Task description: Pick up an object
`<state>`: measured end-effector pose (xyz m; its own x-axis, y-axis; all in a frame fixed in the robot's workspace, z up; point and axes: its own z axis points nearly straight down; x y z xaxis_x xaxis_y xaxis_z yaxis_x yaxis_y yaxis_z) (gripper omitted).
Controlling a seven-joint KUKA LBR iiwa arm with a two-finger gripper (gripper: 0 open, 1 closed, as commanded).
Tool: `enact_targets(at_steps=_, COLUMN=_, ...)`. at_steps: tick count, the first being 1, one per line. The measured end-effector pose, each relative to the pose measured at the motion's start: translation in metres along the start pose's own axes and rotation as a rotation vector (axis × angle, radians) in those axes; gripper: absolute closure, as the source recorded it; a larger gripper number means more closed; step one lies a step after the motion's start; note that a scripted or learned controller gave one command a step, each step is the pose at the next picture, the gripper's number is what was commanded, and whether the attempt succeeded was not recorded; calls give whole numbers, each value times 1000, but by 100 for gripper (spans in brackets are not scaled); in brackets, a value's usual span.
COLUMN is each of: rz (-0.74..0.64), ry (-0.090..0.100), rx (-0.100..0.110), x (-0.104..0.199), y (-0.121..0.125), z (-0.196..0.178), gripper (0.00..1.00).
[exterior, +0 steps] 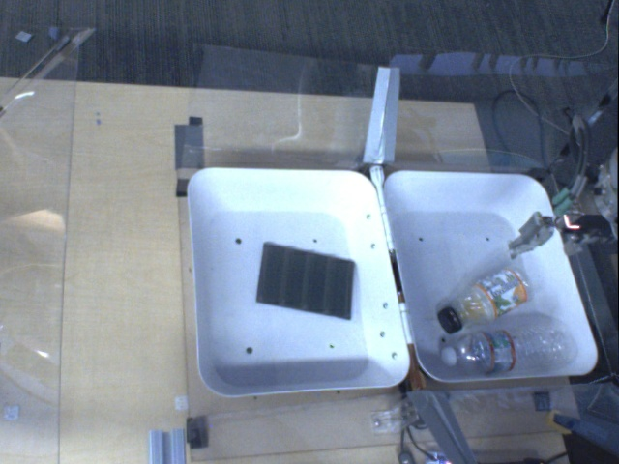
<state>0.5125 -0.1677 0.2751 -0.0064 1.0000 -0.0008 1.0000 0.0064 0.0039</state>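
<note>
A: Where's the gripper (530,234)?
B: Over the right bin (426,196), near its far right side, coming in from the right edge. Metal tip points down-left toward the bottles. Nothing visible between the fingers. Can't tell whether they're spread or closed, too small and blurred.
A: Objects in that bin?
B: Two bottles. Juice bottle (486,298) with a black cap and a yellow-green label, lying on its side, cap end toward the divider between the bins, body angled up-right. Just below the gripper tip, apart from it.
A: The other?
B: Clear water bottle (503,349) with a white cap and a dark red label band, also on its side, along the bin's near wall. Sits just beside the juice bottle on the near side; touching or not, can't say.
A: Left bin?
B: Left bin (222,211) has one dark flat ribbed rectangle (306,279), lying flat around the middle, slightly rotated. Well apart from the right bin's bottles.
A: Bench?
B: Light wood bench (106,259) under both bins.
</note>
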Motion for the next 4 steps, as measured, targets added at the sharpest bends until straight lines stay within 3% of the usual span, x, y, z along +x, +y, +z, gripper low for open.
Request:
enact_targets(at_steps=1, rz=34, ry=-1, rx=-5, x=-23, y=-16, z=145, gripper=0)
enact_targets(at_steps=2, rz=-108, ry=-3, rx=-9, x=-23, y=-22, z=186, gripper=0)
enact_targets(at_steps=3, rz=-274, ry=-2, rx=-12, x=26, y=15, z=185, gripper=0)
enact_targets(at_steps=4, rz=-360, ry=-5, rx=-14, x=17, y=-20, z=185, gripper=0)
